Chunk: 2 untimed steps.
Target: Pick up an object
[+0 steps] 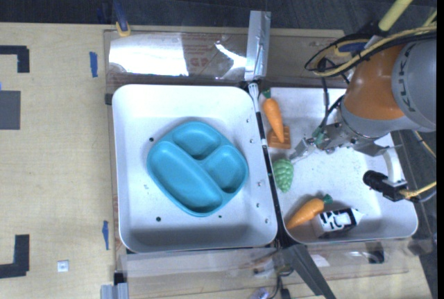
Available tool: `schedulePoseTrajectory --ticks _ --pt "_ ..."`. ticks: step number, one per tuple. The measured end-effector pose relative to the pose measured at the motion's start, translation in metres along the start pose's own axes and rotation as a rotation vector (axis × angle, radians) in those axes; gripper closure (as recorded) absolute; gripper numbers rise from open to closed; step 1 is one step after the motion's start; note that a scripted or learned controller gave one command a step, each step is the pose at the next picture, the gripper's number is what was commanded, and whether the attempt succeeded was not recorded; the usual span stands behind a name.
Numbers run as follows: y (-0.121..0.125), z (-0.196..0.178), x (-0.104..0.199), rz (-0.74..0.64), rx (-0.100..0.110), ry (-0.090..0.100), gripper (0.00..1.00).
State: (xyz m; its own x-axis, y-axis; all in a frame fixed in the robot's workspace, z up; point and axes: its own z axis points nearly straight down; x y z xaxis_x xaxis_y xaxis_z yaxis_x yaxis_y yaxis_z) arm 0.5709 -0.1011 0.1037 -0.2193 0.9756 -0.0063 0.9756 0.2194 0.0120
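Reaching into the right bin (399, 225) from the right, with the claw (305, 147) low, close to the upper carrot (274, 118) and green bumpy toy (282, 173). Cannot tell whether wide or narrow. Probably aiming there because both lie within easy reach.

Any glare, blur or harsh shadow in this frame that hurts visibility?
Camera view: bright glare on the clear panel behind the left bin; lighting in the bins even, shadows soft; blue tray and carrots sharp; gripper small and slightly soft.
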Motion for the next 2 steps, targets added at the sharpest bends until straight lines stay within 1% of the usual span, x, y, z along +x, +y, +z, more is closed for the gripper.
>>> schedulePoseTrajectory --ticks 1,2 --pt "0.043 0.018 -0.021 -0.020 0.008 0.005 0.00" --pt "-0.032 -0.012 -0.046 -0.074 0.011 0.005 0.00"
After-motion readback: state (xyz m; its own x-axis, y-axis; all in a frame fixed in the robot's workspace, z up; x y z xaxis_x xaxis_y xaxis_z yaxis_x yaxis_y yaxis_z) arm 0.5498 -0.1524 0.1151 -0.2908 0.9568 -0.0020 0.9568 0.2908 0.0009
